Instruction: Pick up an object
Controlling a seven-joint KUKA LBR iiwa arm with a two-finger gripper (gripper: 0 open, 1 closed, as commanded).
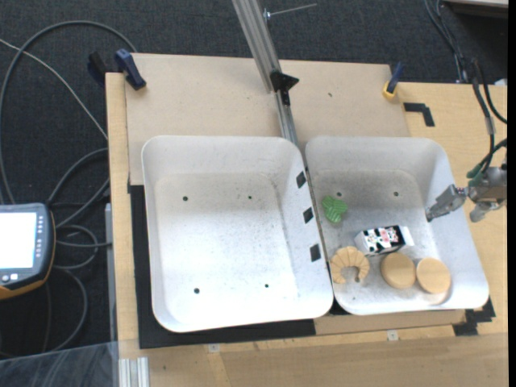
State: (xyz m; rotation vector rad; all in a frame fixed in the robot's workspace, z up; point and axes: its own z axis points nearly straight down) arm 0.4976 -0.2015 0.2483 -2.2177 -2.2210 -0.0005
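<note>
1. The pale wooden bench [210, 95] lay beneath everything, with a blue clamp [129, 67] at its far left corner and a yellow-and-blue clamp [393, 83] at its far right.
2. The left shallow white plastic bin [169, 184] sat on the bench, its speckled floor showing only a few small dark holes.
3. The right shallow white plastic bin [419, 156] stood just beside it, their inner rims touching along the middle, where small black tabs lined the seam.
4. A slanted grey metal rail [254, 31] ran from the top of the view down to that seam.
5. The grey two-finger gripper [472, 200] hung over the right rim of the right bin, at the view's right edge. One finger [442, 203] pointed left over the bin wall; how far apart the fingers stood could not be told, and nothing showed between them.
6. A handheld screen pendant with an orange rim [20, 248] lay off the bench at the left, among grey cables.
7. A black-and-white patterned box [383, 239] lay near the middle of the right bin.
8. Two round pale wooden discs [415, 272] sat side by side at the bin's near right, just in front of the box.
9. A tan croissant-shaped toy [351, 264] rested near the near left corner, beside the box.
10. A small green leafy toy [334, 209] lay close to the bin's left wall, behind the croissant.
</note>
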